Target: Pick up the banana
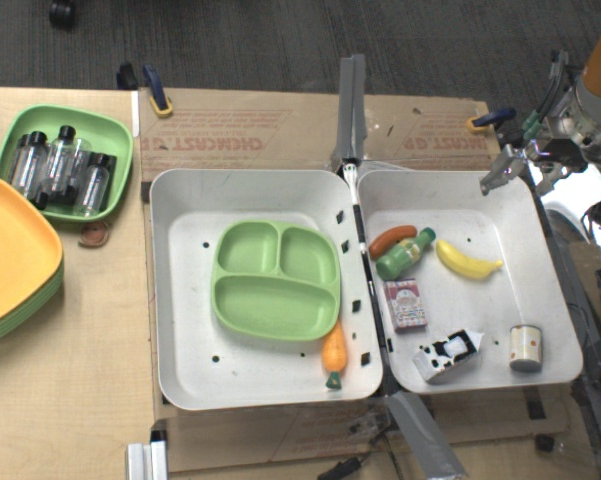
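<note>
The banana (468, 260) lies in the right bin (550, 268), toward its far edge, long axis crosswise. The tool (525, 163) hangs over the bin's far right corner, its spread indiscernible; the fruit sits nearer and leftward.

Dark grey carpet (280, 18), wooden bench (60, 388)

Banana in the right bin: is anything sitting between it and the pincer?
Nothing visible. The curved yellow banana lies on bare white bin floor; the pincer hangs above the bin's far right corner, open floor between them.
</note>
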`<state>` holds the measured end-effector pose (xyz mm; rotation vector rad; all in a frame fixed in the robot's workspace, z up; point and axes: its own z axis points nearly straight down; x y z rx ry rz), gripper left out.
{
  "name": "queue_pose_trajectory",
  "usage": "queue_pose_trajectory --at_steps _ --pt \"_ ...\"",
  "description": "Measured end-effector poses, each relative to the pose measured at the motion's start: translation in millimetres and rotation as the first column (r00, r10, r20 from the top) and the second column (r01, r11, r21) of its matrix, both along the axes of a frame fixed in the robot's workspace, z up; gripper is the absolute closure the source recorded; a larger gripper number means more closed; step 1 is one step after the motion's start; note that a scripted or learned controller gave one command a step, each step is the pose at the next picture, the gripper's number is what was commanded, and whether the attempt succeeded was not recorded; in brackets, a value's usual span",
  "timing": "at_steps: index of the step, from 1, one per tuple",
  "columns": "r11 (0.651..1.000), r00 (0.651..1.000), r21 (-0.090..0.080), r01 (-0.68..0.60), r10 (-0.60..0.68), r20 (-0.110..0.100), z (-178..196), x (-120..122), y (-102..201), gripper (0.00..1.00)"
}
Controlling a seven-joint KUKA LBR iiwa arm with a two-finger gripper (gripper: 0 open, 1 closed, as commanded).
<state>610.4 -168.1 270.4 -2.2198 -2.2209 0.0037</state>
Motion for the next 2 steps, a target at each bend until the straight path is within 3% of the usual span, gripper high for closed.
queue_pose_trajectory --at_steps 1,2 --pt "0.966 0.966 -0.001 0.258 -0.258 0.004 -177.9 11.3 16.5 0.00" --pt "1.000 1.000 0.001 -0.007 0.007 0.000 -167.7 -57.7 37.7 0.00"
